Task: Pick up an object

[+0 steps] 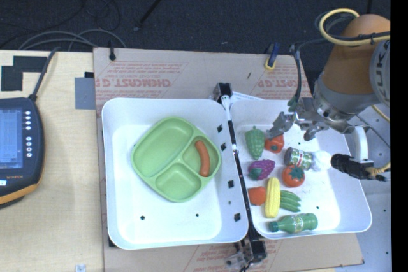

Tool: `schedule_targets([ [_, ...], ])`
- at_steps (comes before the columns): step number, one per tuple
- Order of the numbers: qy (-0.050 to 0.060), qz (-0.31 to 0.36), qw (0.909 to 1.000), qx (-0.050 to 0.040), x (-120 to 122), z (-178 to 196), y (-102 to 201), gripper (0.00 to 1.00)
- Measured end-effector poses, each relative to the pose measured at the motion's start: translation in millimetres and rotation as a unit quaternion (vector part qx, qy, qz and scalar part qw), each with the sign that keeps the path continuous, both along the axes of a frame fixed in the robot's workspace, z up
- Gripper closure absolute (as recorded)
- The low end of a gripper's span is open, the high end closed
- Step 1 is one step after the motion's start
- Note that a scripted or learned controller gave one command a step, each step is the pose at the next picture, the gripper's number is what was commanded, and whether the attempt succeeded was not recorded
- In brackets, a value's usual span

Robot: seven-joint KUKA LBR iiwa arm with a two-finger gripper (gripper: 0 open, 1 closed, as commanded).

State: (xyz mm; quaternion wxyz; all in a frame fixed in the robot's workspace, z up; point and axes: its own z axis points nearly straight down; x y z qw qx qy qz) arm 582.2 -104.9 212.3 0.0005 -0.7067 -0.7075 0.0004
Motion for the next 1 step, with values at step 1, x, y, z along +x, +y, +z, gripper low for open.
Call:
schedule_targets([
  [1, -0.005, 0.003, 1.0000, 0.0018, -60.0, 126.0, 76.0, 0.00],
])
